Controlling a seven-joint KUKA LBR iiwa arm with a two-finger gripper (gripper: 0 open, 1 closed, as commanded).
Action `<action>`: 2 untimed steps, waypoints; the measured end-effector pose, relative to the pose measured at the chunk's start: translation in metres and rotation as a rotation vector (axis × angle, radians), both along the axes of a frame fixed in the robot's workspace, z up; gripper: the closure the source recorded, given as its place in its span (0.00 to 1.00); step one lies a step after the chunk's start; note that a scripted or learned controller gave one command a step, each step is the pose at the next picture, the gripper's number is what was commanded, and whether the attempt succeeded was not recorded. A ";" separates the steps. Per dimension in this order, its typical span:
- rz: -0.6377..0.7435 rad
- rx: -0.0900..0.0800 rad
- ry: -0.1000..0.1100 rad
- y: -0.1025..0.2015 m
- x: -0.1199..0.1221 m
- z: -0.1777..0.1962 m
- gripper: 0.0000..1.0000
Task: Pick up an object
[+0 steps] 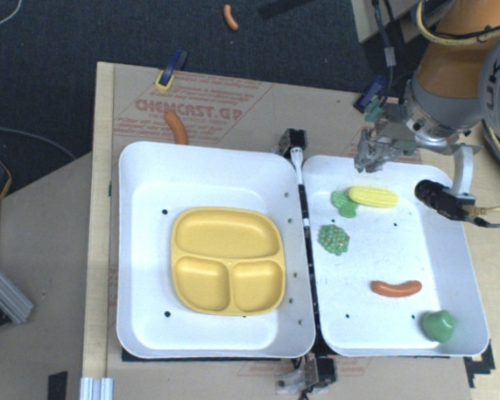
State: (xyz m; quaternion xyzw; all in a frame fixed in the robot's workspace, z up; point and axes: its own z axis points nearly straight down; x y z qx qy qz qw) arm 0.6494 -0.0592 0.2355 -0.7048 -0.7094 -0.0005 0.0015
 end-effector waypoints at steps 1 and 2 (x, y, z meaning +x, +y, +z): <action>-0.001 -0.001 0.001 0.046 -0.008 0.000 1.00; -0.002 -0.002 0.001 0.091 0.000 -0.016 1.00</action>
